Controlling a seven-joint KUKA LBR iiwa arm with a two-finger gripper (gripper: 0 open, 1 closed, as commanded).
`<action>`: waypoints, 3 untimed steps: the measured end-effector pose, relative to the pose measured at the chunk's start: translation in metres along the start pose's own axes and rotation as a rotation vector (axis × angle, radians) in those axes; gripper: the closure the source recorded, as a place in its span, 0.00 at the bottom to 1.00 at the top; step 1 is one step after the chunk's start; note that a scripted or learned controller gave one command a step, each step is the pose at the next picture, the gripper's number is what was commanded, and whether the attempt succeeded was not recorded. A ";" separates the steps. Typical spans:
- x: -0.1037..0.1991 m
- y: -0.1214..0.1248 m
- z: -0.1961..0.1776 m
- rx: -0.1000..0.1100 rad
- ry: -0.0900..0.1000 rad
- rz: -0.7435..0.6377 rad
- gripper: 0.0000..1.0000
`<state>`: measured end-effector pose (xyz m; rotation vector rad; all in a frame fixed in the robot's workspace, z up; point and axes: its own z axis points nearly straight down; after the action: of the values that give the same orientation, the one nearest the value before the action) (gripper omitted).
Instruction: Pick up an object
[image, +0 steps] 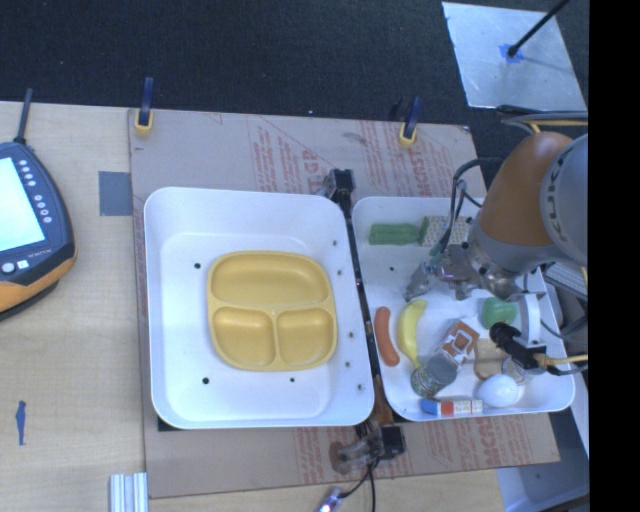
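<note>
Gripper (428, 281) low in right bin (400, 212), just above banana (410, 330). Open or closed: cannot tell. Yellow tray (270, 308) in left bin (180, 300)

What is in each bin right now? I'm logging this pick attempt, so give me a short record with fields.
left bin: holds a yellow divided tray with three compartments
right bin: holds the loose items
items in right bin: green block, banana, sausage, can, white egg, small carton, marker
arm: reaches in from the right, over the right bin
gripper: low over the right bin, above the banana
held object: none seen
bench extras: pendant at far left
</note>
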<state>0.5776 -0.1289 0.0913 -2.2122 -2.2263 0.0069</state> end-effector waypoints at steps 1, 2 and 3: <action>-0.051 0.070 -0.139 -0.005 -0.001 0.002 0.00; -0.024 0.007 -0.010 0.002 0.001 0.001 0.00; -0.076 -0.022 -0.035 -0.001 0.001 0.004 0.00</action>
<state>0.5564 -0.2047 0.1268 -2.2168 -2.2217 0.0037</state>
